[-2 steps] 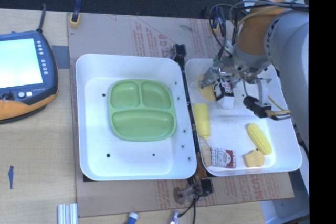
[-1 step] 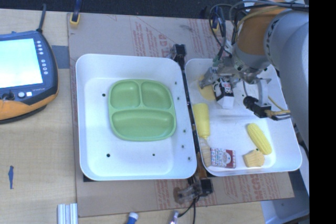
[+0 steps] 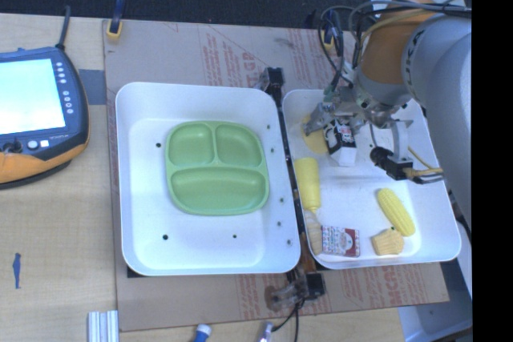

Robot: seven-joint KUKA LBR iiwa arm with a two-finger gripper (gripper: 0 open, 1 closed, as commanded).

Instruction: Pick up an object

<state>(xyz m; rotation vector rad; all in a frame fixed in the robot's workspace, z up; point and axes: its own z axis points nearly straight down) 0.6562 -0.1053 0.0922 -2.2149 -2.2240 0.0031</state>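
Observation:
My gripper (image 3: 341, 137) hangs low over the far left part of the right bin (image 3: 437, 196), under the grey arm with its orange band (image 3: 393, 52). A small yellow piece (image 3: 316, 142) lies right beside it on its left, partly hidden by it. A pale yellow corn cob (image 3: 308, 183) lies along the bin's left wall, just in front of the gripper. A second, brighter corn cob (image 3: 396, 211) lies toward the near right. A yellow wedge (image 3: 388, 242) and a small red and white packet (image 3: 340, 239) sit at the near edge.
The left bin (image 3: 136, 172) holds a green divided plate (image 3: 216, 168). A tablet (image 3: 36, 112) in an orange case lies on the bench at far left. Cables and a black part (image 3: 390, 162) hang from the wrist over the right bin.

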